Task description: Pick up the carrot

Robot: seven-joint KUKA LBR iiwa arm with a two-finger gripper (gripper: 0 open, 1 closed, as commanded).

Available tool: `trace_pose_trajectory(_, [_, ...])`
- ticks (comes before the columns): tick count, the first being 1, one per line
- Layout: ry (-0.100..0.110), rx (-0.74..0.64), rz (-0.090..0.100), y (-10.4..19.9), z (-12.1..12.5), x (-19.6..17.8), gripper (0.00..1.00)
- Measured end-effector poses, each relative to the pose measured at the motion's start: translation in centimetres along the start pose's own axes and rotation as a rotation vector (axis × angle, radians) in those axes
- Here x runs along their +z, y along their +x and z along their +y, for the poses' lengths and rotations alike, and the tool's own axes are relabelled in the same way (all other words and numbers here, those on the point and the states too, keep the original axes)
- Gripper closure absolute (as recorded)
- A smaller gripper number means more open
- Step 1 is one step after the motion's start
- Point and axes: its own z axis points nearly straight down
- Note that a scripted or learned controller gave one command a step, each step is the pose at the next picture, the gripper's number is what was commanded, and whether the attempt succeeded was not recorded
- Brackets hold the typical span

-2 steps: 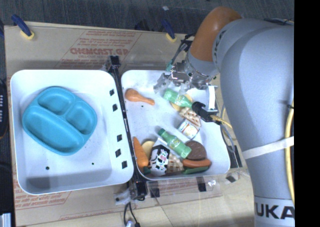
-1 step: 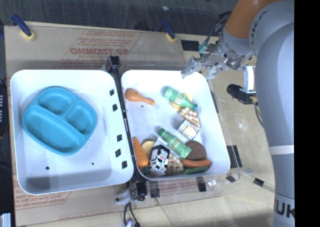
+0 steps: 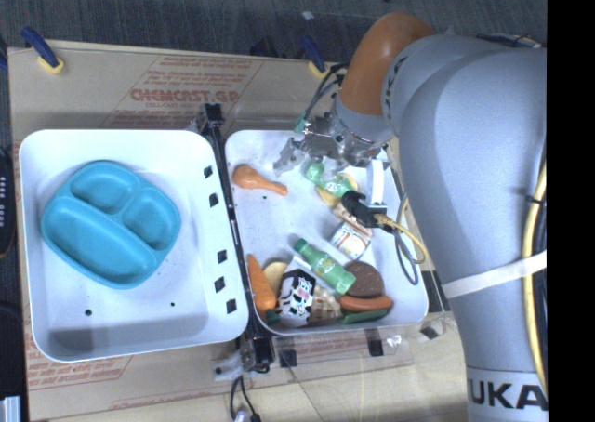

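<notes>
Carrot [image 3: 259, 283] – bin's [image 3: 244, 225] left wall | bottle [image 3: 325, 265], cow toy [image 3: 298, 296] beside | fingers [image 3: 290, 156] – grip unclear

Grey arm [image 3: 465, 178] reaching from right (orange-banded wrist), gripper [image 3: 311, 152] lowered.

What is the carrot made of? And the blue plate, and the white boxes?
The carrot looks like smooth orange plastic, toy food probably: it is evenly coloured, with a slight sheen. The blue plate seems moulded plastic, matte, with rounded compartments. The white bins look like thin, slightly glossy plastic with soft rounded rims. None can be confirmed by look alone.
</notes>
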Motion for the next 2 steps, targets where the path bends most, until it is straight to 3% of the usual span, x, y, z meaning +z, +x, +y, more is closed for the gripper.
trace_pose_trajectory(1, [-0.014,-0.133,-0.006,-3.8,0.7,-4.3,0.00])
trace_pose_trajectory(2, [-0.004,0.058,-0.002,3.7,-4.3,-0.8,0.00])
